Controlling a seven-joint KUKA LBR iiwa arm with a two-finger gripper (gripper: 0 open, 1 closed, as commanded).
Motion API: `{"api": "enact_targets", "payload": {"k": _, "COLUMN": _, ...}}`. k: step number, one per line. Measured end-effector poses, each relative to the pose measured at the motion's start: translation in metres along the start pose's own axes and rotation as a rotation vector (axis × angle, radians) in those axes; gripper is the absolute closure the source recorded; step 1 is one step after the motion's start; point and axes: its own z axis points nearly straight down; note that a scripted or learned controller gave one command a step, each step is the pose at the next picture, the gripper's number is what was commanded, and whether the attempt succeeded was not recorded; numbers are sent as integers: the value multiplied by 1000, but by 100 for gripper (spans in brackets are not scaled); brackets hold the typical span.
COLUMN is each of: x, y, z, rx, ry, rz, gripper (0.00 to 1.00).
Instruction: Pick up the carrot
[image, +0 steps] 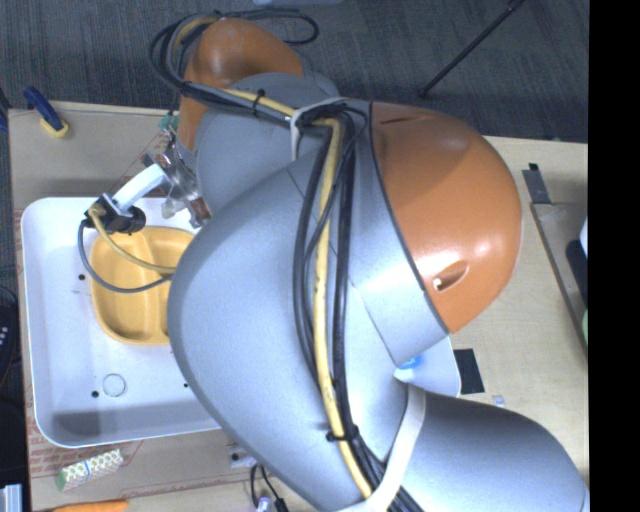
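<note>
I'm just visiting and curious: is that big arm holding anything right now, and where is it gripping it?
It cannot be told. The arm covers most of the left bin, hiding the grip. A yellow container lies in that bin.

orange carrot (95, 505) tip at bottom-left frame edge, outside bin, mostly cut off

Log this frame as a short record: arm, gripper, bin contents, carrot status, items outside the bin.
arm: grey and orange arm covers most of the view, over the bins
gripper: gripper near the left bin's top edge; finger state unclear
bin contents: yellow container, partly hidden by the arm
carrot status: cannot tell; hidden or unidentifiable
outside the bin: blue-handled tool on the bench, top left
</note>
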Motion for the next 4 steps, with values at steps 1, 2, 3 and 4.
{"api": "enact_targets", "payload": {"k": 1, "x": -42, "y": 63, "z": -18, "rx": 0, "ry": -1, "rz": -75, "gripper": 0}}
{"api": "enact_targets", "payload": {"k": 2, "x": -56, "y": 118, "z": -18, "rx": 1, "ry": -1, "rz": -166, "gripper": 0}}
{"api": "enact_targets", "payload": {"k": 3, "x": -56, "y": 115, "z": -28, "rx": 7, "ry": -5, "rz": -177, "gripper": 100}}
{"api": "enact_targets", "payload": {"k": 4, "x": -89, "y": 162, "z": -106, "rx": -2, "ry": 2, "rz": -134, "gripper": 100}}
